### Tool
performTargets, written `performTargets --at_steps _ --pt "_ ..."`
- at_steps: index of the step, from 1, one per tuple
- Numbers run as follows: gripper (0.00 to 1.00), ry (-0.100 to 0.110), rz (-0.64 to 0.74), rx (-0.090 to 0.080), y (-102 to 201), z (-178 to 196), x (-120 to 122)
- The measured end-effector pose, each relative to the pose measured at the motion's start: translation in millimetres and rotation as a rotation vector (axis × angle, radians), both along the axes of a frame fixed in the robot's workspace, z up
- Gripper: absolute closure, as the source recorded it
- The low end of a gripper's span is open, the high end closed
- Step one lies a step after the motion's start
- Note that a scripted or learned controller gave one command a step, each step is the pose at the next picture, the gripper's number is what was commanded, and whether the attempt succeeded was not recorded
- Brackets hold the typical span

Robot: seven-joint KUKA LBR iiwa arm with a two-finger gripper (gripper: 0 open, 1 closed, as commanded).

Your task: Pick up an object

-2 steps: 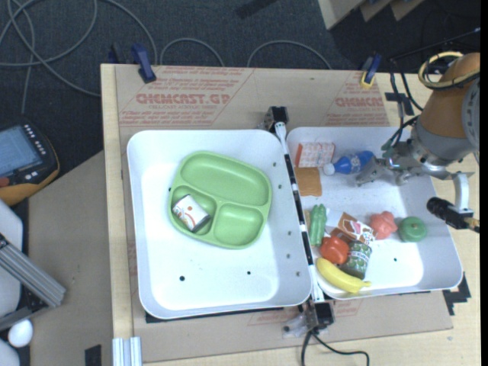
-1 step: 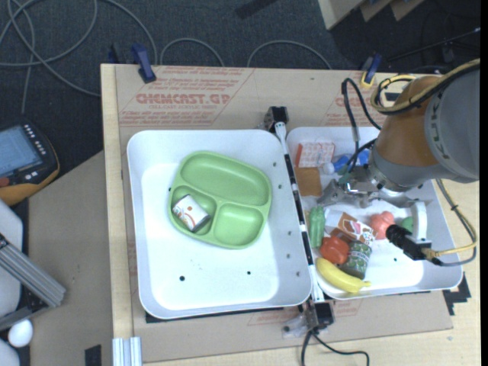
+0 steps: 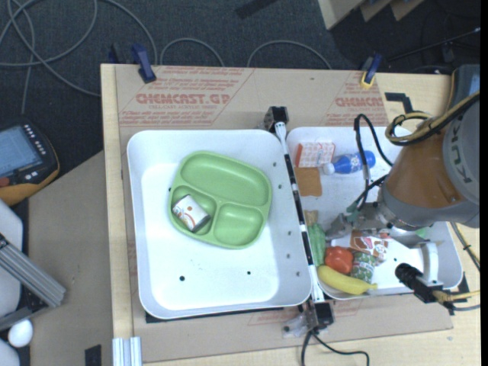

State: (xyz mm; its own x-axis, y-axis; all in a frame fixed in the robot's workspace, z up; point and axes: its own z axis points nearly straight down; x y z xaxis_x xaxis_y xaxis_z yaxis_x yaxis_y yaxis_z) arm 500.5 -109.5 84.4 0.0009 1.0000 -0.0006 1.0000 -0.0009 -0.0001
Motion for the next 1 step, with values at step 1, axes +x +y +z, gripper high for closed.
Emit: performTargets --at_steps 1 --pt "1.00 -0.003 -0.001 -0.001 0.3 9.9 0.8"
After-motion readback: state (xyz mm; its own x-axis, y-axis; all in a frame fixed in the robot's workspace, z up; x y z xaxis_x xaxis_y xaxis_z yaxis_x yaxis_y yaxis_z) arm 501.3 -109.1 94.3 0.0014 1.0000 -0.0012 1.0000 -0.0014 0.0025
